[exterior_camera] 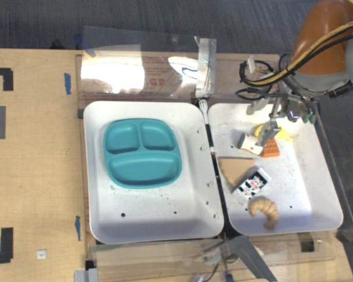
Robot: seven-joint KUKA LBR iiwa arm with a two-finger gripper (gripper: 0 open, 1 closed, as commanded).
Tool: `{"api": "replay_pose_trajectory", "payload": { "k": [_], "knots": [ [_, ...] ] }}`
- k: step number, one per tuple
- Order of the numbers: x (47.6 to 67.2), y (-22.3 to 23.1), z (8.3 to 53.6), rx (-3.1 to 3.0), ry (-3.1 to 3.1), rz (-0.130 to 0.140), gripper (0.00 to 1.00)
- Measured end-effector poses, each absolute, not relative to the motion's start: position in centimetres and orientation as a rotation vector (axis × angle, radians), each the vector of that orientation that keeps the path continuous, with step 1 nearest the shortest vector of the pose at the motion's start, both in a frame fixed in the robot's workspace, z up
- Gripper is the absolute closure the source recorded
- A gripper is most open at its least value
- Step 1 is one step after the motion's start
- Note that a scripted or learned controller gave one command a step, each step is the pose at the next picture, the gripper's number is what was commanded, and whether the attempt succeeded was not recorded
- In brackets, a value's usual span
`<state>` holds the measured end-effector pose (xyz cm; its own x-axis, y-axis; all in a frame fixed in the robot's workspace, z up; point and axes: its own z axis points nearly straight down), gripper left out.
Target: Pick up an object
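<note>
Beneath claw point(269, 129), orange block point(271, 149), croissant point(265, 210) farther

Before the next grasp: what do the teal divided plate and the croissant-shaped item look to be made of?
The teal divided plate looks like moulded plastic: one even colour, soft satin sheen, rounded compartment ridges. The croissant looks like a toy, probably plastic or rubber: uniform tan with smooth ridged segments, though the view is too coarse to be sure.
</note>
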<state>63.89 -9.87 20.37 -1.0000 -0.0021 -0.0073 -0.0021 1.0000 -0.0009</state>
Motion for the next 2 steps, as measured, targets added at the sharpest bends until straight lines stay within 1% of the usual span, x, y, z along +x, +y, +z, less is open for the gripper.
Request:
{"api": "replay_pose_trajectory", "payload": {
  "k": [1, 2],
  "knots": [
    [61.1, -11.3, 12.0, -0.376, 3.116, 0.000, 0.00],
    [61.4, -11.2, 13.5, -0.375, 3.103, -0.006, 1.00]
  ]
}}
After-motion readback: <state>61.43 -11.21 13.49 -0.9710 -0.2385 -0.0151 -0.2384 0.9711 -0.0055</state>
